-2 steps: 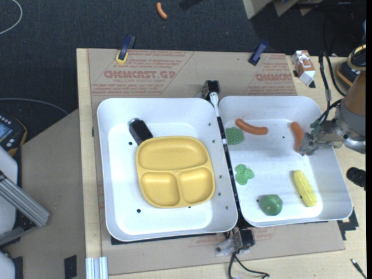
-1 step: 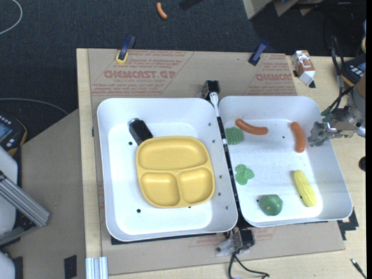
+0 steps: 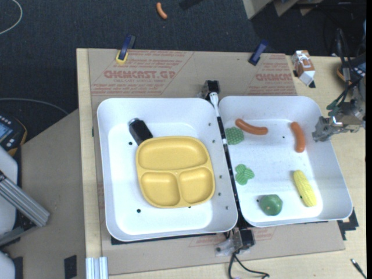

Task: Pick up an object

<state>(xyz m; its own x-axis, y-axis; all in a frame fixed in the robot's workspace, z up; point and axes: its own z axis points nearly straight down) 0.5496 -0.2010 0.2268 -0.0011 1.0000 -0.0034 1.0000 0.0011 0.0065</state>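
The right bin (image 3: 325, 173) holds several toy foods. An orange sausage (image 3: 251, 127) lies near its back, and a second sausage (image 3: 299, 137) lies towards the back right. Two green leafy pieces (image 3: 234, 135) (image 3: 243, 174) sit along the left wall. A green round fruit (image 3: 270, 204) and a yellow corn cob (image 3: 305, 188) rest near the front. My gripper (image 3: 324, 129) hangs at the bin's right rim, just right of the second sausage, with nothing seen in it.
The left bin (image 3: 113, 173) carries a yellow divided plate (image 3: 174, 171) and a black block (image 3: 139, 131) behind it. Clamps (image 3: 124, 50) (image 3: 258, 53) hold the cardboard at the back. Cables (image 3: 351, 45) crowd the right edge.
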